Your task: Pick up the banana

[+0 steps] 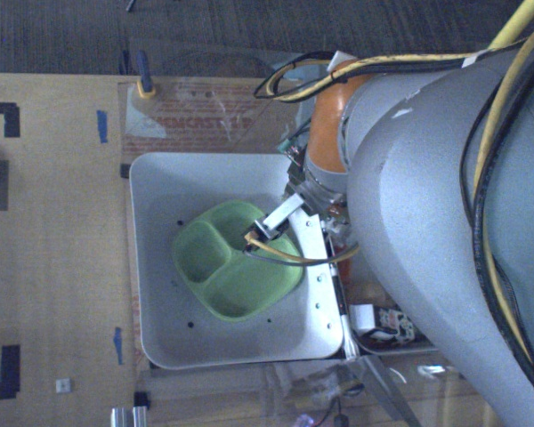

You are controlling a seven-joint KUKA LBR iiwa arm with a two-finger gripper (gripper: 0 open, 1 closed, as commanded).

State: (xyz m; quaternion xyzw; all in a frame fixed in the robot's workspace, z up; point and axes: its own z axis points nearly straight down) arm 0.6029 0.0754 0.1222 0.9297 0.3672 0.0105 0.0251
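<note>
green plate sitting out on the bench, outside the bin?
No, the green divided plate lies flat inside the white bin.

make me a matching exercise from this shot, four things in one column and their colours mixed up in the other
Things:
1. divided plate
2. bin
3. band above the wrist
4. tape strip on the bench

Colours:
a. blue
b. white
c. green
d. orange

Pairs: 1-c, 2-b, 3-d, 4-a
</note>
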